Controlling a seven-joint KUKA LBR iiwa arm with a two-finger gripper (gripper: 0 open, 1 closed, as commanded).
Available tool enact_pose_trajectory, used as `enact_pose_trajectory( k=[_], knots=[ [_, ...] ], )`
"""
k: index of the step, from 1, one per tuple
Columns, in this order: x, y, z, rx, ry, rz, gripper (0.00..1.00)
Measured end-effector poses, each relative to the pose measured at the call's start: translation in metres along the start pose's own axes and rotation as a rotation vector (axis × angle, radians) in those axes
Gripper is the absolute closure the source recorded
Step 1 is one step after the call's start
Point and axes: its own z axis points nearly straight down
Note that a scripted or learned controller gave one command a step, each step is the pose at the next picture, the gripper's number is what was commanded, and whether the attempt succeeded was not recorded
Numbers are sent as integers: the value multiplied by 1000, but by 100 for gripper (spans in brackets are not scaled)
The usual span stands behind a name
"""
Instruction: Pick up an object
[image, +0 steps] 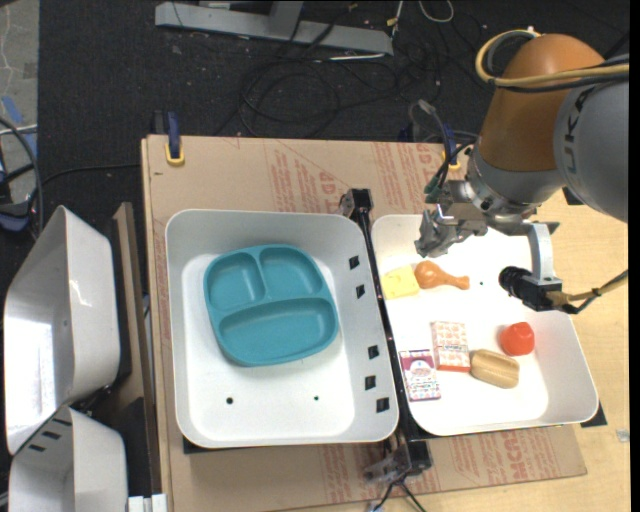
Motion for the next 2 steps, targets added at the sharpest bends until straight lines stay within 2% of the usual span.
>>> enact_pose_trajectory(
  k=[2],
  knots=[
    [120,-17,17,4,-1,0,100]
  ],
)
